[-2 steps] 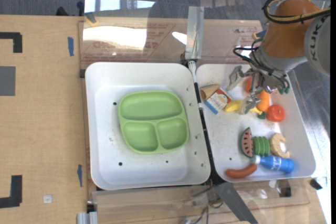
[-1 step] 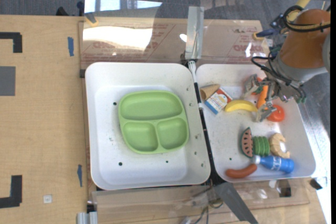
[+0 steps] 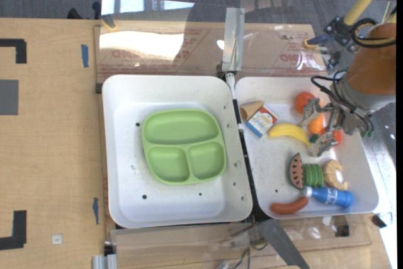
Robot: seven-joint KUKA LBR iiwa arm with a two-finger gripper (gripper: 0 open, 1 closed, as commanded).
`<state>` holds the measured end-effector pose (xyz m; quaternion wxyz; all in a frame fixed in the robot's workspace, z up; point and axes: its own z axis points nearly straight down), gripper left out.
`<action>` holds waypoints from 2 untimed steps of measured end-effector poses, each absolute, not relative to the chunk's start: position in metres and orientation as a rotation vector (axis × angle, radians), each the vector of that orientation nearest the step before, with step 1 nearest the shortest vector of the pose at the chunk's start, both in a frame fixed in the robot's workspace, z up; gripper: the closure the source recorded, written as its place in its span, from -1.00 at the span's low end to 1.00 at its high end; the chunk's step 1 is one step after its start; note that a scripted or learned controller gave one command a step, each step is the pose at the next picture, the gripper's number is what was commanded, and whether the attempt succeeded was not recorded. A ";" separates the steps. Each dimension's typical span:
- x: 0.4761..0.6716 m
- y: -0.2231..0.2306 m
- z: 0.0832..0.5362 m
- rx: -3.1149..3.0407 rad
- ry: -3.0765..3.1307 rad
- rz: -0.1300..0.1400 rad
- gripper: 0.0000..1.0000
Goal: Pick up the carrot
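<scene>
In the right white bin (image 3: 368,198), fingers (image 3: 322,126) closed around the carrot (image 3: 316,123); cardboard bench (image 3: 44,154) beneath.

A single fixed camera looked down on the bench from above at a slant, far enough back to take in both white bins, the left bin (image 3: 119,154) and the right bin (image 3: 368,189), side by side. Its gaze tilted toward twelve o'clock, where grey floor showed beyond the bench. The arm (image 3: 378,66) entered from about two o'clock.
</scene>
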<state>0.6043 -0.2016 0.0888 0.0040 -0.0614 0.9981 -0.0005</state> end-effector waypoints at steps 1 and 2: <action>0.609 -0.201 0.103 -0.193 3.113 -0.007 1.00; 0.623 -0.161 0.156 0.154 3.126 0.000 1.00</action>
